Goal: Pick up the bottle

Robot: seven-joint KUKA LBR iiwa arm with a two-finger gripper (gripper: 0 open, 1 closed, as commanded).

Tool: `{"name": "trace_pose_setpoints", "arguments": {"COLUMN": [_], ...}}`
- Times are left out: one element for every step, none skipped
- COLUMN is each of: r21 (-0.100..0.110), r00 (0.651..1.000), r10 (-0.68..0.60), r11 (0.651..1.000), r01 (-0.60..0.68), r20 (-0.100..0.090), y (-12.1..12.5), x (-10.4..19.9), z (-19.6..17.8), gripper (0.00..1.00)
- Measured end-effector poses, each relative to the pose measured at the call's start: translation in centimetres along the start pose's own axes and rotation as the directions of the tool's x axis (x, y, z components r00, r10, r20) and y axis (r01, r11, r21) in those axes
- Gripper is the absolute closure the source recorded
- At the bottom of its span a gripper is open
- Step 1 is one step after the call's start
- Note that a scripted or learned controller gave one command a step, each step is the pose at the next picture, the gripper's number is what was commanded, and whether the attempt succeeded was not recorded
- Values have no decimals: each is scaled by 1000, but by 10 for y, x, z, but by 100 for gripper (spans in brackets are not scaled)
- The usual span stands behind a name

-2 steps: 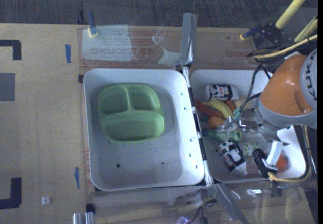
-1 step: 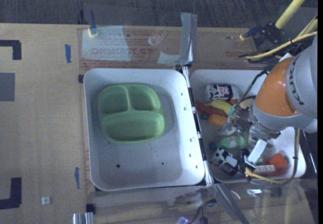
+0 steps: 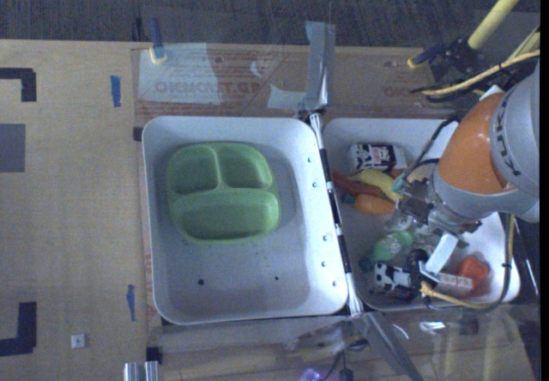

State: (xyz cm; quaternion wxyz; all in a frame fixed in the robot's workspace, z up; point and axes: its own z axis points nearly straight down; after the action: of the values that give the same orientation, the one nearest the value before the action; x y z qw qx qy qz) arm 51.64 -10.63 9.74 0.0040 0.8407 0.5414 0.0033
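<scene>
- Presently, the arm [image 3: 493, 156] is seen reaching in from the right over the right bin [image 3: 343, 199].
- The gripper [image 3: 420, 238] is lowered among the clutter near the bin's front edge; the state of the jaws cannot be told.
- The bottle [image 3: 392, 245], green, is found just left of the gripper, toward the front of the right bin.
- A cow-patterned toy [image 3: 390, 278] is noted at the front edge.
- A green divided plate [image 3: 223, 190] is set in the left bin [image 3: 171, 285], toward its back.
</scene>
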Motion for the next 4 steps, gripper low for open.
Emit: {"name": "trace_pose_setpoints", "arguments": {"r21": [6, 13, 14, 2], "r00": [999, 972, 972, 945], "r10": [46, 236, 233, 328], "r11": [999, 972, 972, 945], "r01": [-46, -236, -233, -328], "r20": [-3, 5, 7, -1], "y": [2, -48, -48, -32], "x": [-21, 17, 18, -11], "z": [9, -88, -97, 9], "gripper": [100, 100, 100, 100]}}
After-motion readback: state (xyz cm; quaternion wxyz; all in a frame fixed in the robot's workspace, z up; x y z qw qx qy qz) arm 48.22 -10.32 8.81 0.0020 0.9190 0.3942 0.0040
